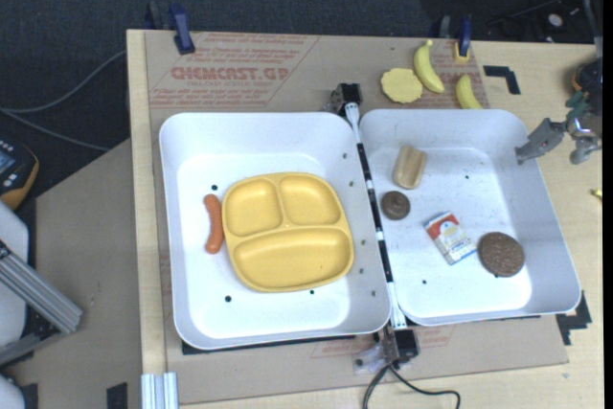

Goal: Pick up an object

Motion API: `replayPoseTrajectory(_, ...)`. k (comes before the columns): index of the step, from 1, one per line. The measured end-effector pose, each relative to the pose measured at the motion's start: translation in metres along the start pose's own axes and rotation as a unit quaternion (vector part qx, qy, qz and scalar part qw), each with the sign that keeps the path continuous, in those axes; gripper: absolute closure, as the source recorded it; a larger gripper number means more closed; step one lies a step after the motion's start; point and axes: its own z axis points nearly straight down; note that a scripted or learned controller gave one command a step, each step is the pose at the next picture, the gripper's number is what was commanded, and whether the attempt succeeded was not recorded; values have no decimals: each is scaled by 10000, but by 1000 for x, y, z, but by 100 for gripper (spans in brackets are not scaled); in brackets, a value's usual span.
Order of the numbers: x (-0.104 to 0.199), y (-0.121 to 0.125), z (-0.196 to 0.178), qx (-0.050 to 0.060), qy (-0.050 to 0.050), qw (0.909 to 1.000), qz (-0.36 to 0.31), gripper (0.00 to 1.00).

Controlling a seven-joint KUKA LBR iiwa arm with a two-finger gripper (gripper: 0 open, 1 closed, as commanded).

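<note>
Nearest the camera, along the front of the counter, a cable trails out below the seam where the two bins meet. In the left bin lies a yellow plate with three compartments, and a small sausage rests just beside its left edge, lengthwise and flat on the bin floor.

The right bin carries the likelier targets. Closest to the front is a round brown cookie, flat and dark, and just to its left a small red-and-white carton lying tilted. Further back, a little brown disc sits near the seam, and behind it a tan cylinder, on its side. All four lie apart from one another, so each can be approached alone.

Beyond the bins, on the bare counter, a yellow lumpy piece and two bananas lie near a clamp.

The gripper hangs at the right bin's far right rim, above the wall, with nothing between its fingers; whether they stand apart or together I cannot tell. The step in hand appears to be the approach: no object is chosen or touched yet. The next move calls for travelling left over the right bin, settling above one item, likely the cookie or carton as the nearest, and descending squarely over it.
</note>
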Motion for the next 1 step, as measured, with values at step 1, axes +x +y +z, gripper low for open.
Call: replayPoseTrajectory(1, 64, 102, 76, -23, 6, 10000, -48, 0)
